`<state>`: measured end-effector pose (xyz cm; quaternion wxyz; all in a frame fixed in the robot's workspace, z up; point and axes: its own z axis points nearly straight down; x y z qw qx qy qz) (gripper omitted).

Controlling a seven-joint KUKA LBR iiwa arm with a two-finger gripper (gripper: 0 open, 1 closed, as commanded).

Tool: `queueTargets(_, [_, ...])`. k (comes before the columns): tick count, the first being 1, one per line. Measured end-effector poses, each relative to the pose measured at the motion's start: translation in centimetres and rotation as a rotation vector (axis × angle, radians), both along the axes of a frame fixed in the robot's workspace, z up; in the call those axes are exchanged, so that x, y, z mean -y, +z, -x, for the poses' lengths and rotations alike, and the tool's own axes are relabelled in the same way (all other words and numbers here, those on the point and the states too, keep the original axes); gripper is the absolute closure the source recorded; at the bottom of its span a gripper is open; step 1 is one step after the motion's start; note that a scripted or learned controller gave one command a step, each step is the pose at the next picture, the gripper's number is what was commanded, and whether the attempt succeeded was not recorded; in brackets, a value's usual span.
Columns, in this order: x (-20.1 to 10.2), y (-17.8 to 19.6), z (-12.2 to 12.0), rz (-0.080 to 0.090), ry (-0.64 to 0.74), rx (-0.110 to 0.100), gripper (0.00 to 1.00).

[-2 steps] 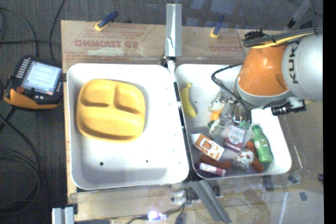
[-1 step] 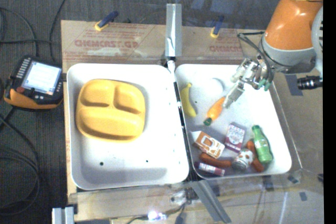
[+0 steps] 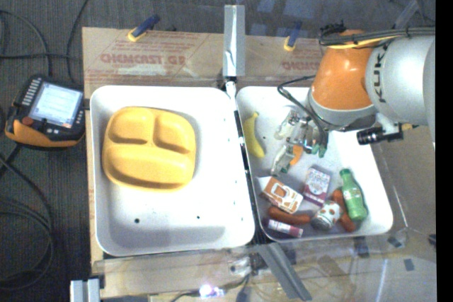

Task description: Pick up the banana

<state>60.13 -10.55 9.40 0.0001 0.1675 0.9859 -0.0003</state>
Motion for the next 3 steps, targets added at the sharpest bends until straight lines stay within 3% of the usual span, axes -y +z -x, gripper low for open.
queueTargets(1, [7.5, 0.1, 9.8, 0.008, -0.059, 0.028, 0.0])
queueTargets(2, [7.0, 0.2, 10.1, 0.013, 0.092, 0.049, 0.0])
queueTargets(3, [-0.4, -0.3, 3.7, 0.007, -0.057, 0.02, 0.0])
